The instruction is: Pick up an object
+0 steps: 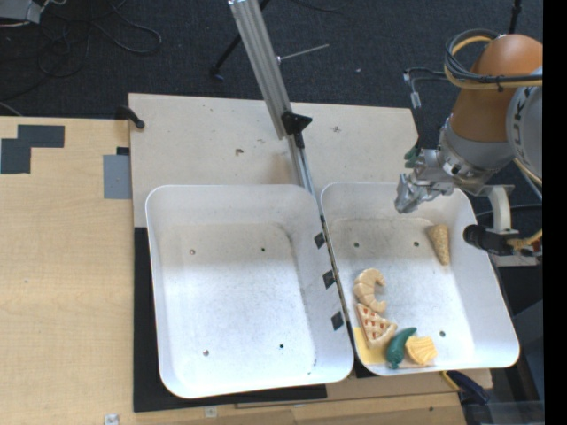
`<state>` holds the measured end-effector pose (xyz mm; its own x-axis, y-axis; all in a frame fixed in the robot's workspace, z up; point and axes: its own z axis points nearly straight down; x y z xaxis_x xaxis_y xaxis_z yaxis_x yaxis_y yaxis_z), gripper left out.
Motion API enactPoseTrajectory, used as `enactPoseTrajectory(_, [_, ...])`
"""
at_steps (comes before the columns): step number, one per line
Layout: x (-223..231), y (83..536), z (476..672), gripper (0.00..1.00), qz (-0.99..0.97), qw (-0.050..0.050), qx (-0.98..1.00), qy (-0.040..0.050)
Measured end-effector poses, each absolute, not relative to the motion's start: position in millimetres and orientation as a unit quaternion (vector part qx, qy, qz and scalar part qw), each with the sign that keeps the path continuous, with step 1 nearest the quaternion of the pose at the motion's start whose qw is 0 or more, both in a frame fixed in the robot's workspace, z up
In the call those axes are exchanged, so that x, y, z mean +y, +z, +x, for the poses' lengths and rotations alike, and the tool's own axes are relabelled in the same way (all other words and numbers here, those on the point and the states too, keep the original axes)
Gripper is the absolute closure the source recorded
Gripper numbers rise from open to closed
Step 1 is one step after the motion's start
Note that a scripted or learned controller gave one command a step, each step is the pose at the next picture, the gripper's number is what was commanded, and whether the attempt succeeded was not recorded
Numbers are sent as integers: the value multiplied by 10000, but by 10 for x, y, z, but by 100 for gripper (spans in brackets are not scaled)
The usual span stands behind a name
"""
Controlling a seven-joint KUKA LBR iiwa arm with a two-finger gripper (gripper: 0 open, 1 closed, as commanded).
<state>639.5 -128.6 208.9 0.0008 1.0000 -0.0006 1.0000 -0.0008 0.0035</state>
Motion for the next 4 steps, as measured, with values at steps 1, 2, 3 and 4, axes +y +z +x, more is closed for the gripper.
enactPoseTrajectory(1, [-1300, 2282, 6397, 100, 7067, 4, 7075, 3])
enactPoseTrajectory(2, [-809, 2178, 6315, 100, 7058, -25, 7084, -7])
enactPoseTrajectory(3, [-238, 2107, 6230, 100, 7055, -29, 7087, -8])
enactPoseTrajectory(4, [211, 2121, 6203, 100, 7059, -25, 7083, -12])
